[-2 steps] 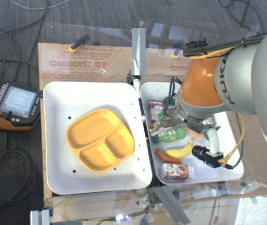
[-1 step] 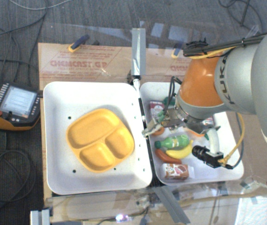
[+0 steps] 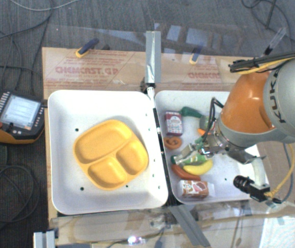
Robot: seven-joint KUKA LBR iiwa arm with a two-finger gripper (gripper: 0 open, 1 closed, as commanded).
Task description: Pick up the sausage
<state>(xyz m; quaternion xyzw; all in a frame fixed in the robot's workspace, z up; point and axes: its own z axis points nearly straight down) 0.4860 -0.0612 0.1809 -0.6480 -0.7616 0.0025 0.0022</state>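
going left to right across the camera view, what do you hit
pendant → yellow tray in the left bin → jar in the right bin → gripper → arm

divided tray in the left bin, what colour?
Yellow tray, plain, no pattern; camera view.

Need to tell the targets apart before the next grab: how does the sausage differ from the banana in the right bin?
The sausage is reddish-brown; the banana is yellow. The sausage lies nearer the bin's left wall, partly tucked under the banana, which lies on top, closer to the pincer. More of the banana shows than of the sausage. Both are long toy foods in the right bin, touching each other.
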